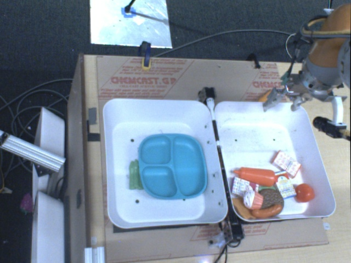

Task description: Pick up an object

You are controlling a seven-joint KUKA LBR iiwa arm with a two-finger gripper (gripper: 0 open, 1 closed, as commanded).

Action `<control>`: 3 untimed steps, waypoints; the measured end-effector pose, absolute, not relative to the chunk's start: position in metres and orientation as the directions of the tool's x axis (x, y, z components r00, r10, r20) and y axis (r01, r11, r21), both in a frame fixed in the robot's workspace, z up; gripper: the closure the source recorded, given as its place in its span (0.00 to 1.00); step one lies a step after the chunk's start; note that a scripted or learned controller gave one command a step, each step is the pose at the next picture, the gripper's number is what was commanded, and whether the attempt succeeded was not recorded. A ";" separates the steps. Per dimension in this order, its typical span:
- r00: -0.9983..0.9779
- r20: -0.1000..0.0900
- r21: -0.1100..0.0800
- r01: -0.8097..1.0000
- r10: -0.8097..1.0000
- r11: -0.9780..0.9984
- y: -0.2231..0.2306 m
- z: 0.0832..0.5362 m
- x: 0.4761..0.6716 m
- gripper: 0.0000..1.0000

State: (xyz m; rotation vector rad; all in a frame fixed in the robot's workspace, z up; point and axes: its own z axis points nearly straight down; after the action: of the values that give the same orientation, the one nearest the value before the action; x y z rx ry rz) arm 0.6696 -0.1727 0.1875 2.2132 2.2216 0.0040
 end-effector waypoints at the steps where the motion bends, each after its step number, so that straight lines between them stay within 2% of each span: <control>1: -0.003 -0.001 0.001 1.000 1.000 0.003 -0.180 0.128 0.669 0.00; 2: -0.007 -0.003 0.006 1.000 1.000 0.007 -0.180 0.140 0.670 1.00; 3: -0.010 -0.005 0.009 1.000 1.000 0.010 -0.180 0.152 0.671 1.00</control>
State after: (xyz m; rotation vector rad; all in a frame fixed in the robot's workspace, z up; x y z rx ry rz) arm 0.6714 -0.1798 0.1516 2.2029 2.2259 0.0054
